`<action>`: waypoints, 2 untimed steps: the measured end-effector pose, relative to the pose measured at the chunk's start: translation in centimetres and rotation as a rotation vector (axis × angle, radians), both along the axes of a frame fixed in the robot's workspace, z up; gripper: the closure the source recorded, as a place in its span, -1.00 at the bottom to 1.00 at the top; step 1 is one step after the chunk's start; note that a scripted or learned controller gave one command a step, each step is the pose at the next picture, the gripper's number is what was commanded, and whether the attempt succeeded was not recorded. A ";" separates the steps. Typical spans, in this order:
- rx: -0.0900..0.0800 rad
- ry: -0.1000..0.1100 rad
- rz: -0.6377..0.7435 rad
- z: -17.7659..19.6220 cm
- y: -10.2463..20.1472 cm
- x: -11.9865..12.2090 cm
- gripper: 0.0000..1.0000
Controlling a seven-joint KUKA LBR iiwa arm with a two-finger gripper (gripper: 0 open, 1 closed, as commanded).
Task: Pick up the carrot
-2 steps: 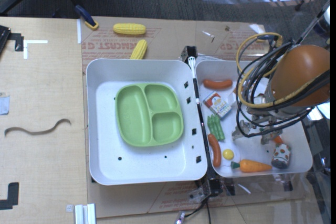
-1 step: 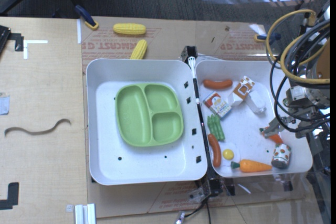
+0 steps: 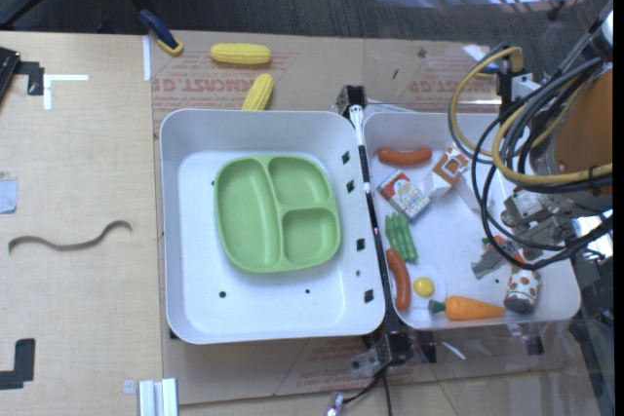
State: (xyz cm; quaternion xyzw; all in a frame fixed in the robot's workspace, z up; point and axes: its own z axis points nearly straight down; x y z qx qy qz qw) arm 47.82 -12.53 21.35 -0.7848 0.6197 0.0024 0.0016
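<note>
We see the gripper point(image 3: 499, 253) low over the right side of the right bin point(image 3: 458, 127), hanging from the grey arm with its orange band and a tangle of black and yellow cables point(image 3: 487, 146). How far it stands open we cannot tell, as cables and wrist hardware crowd that part of the view; nothing shows between its tips.

The carrot point(image 3: 470, 309) lies flat on the bin floor near the front rim, below and a little left of the gripper and apart from it. It is orange, with a small green stub at its left end, and points roughly left to right. Just to its right stands a small white jar-like toy point(image 3: 523, 289) with brown spots. To its left we find a yellow and white egg piece point(image 3: 422, 287), a red sausage point(image 3: 397, 276) and green beans point(image 3: 401, 237). Further back lie another sausage point(image 3: 404, 154) and two small cartons point(image 3: 405, 194).

The left bin point(image 3: 195, 307) holds a green divided plate point(image 3: 278, 212). Two corn cobs point(image 3: 241, 55) lie on the bench behind it.
</note>
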 end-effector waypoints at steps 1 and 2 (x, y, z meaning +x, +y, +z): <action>0.000 -0.003 0.046 11.2 -1.9 0.1 -1.00; 0.002 -0.004 0.288 15.1 -7.2 0.1 -1.00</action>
